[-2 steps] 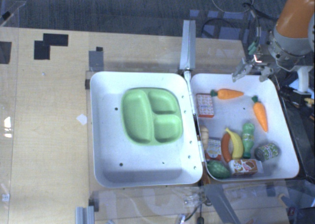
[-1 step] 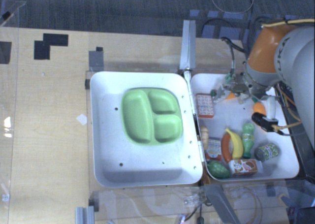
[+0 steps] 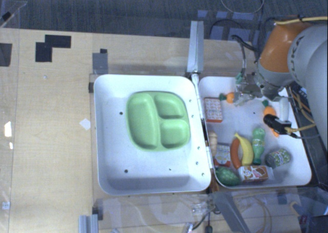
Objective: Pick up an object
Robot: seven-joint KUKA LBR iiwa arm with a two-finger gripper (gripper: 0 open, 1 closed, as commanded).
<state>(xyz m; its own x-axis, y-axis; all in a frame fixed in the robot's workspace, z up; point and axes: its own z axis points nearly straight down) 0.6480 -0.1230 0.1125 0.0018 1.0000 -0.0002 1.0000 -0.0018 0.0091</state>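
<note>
A green tray (image 3: pixel 156 120) is seen in the left bin (image 3: pixel 107 175). In the right bin (image 3: pixel 302 175), a banana (image 3: pixel 246 147) lies below and slightly left of the hand (image 3: pixel 246 89), long axis running up-left to down-right.

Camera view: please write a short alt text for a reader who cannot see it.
A grey robot arm with an orange band reaches from the right, its gripper over the back of the right white bin, which holds small items including a banana. The left white bin holds a green divided tray.
</note>
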